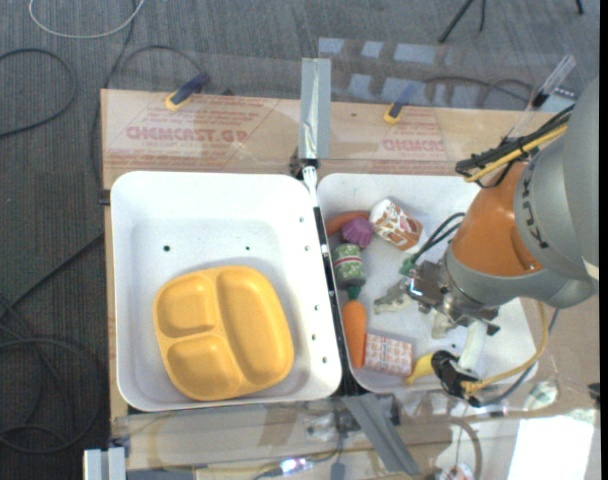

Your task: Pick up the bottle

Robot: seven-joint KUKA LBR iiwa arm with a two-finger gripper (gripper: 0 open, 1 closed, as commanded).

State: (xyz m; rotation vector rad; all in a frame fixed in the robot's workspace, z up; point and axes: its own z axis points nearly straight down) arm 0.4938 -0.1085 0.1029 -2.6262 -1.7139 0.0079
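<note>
Approach step, by the look of it: nothing lifted yet. Gripper (402, 294) low over the right one of 2 white bins (504, 190), near the middle, just right of the carrot (354, 330) and above the red-and-white packet (387, 353). Cannot tell whether spread or clenched, too small and half hidden under the wrist; nothing seen held. Probably the bottle (347, 262): small, green-labelled, lying against the divider beside the purple piece (358, 231), apart from the gripper. Next, in all likelihood: shift left toward the divider, line up across the bottle's body, descend without nudging the carrot, close, lift. Yellow plate (224, 326) in the left bin, not involved.
</note>
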